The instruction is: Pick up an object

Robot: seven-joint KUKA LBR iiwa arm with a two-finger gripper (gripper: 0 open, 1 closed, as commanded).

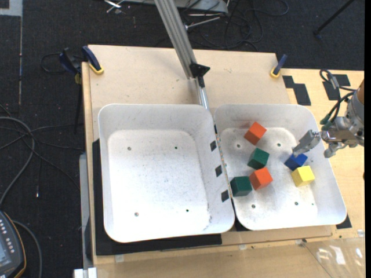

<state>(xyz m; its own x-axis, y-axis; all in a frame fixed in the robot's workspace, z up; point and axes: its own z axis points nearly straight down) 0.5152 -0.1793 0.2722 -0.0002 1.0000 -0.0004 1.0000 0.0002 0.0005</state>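
**Hand beside the blue cube, nothing lifted**

Nearest the camera: front rim of the left white bin [162,236], with the right white bin [330,210] just beside it on the counter [151,74].

Six cubes resting on the right bin's floor: dark green cube [240,185] at the front, touching or nearly touching a lower orange cube [261,178]; green cube [258,158] just behind; upper orange cube [255,133] farthest back; blue cube [296,160] and yellow cube [303,175] toward the right wall, touching at a corner.

Progress, judged from how things lie: pick not yet made. All cubes flat on the bin floor, none raised, none seen between fingers. Remaining: close on one cube, raise it clear.

Hand [316,142] reaching in over the right rim, one finger [305,141] slanting down toward the blue cube, tip at or just above its upper edge. Fingers spread apart, pinching nothing visible. Blue cube just below and left of that tip, likeliest target; yellow cube close enough to be nudged. Contact with the blue cube impossible to confirm from this angle.
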